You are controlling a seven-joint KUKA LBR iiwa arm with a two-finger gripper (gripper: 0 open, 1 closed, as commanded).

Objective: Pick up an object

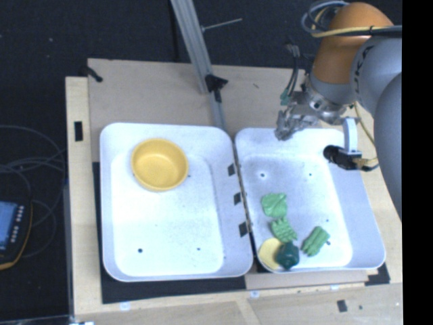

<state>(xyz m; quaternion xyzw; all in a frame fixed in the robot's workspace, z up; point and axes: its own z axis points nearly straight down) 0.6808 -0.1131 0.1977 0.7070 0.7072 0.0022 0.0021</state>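
- The pickable things are lying clustered in the near part of the right bin: a pale green leafy piece, a second green piece just below it, a green ridged piece a little to the right, and a dark green rounded object that is resting on a small yellow dish at the bin's near-left corner.
- A yellow bowl is sitting alone in the far part of the left bin, well apart from everything else.
- The green pieces are looking like small moulded toy foods, so I am judging them to be light, fairly stiff and somewhat slick; nothing here seems fragile.
- The green ridged piece is seeming the easiest target, since it is lying apart from its neighbours; closing across its narrow width would likely be giving the firmest hold.
- The two pale green pieces are lying close together, so a grasp there is risking a nudge to both.
- The bowl would be asking for a pinch on its rim, as its body is looking too wide to span.
- The arm is reaching in from the right, its orange band sitting high above the wrist, which is pointing down and leftward.
- The gripper is hovering over the far edge of the right bin, well apart from the cluster, with nothing visible between its tips; whether it is released or clenched I cannot tell.
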